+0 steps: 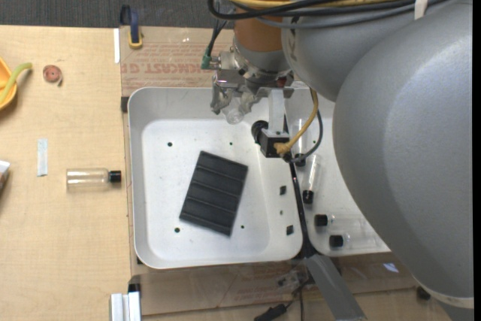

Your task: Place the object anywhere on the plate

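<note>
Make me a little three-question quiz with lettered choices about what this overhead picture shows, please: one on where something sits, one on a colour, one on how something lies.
1. Where is the dark ridged slab?
A. In the left white bin
B. On the wooden bench
C. Between the jaws

2. What colour is the cap on the small clear bottle lying on the wooden bench?
A. Red
B. Black
C. Yellow

3. How does the slab lie?
A. Standing on edge
B. Leaning on the bin's wall
C. Flat on the bin's floor

Answers:
1 A, its whole outline sits inside the bin's white floor.
2 B, the bottle's right end is dark black.
3 C, its broad ridged face looks up, apart from every wall.
</note>
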